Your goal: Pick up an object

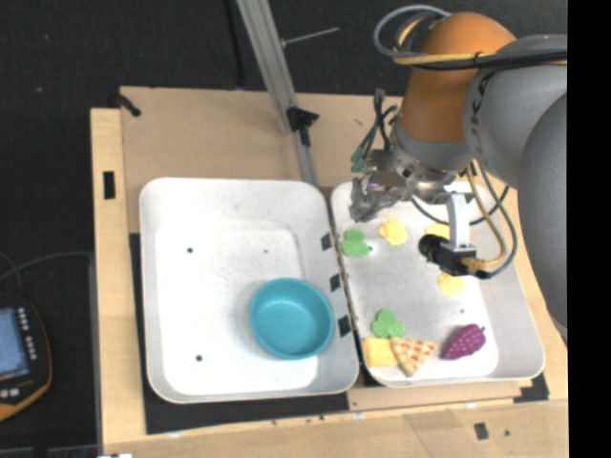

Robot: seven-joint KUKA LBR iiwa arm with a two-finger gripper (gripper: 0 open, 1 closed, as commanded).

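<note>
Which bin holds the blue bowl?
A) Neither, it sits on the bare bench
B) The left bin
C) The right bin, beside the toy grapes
B: the blue bowl sits in the left bin, near its lower right corner, apart from the toy food in the right bin.

A robotics lab: a plywood-topped surface (210, 136) bearing two shallow white plastic bins (181, 218), a slanted metal camera pole (272, 65), a handheld control pendant (19, 346).
</note>
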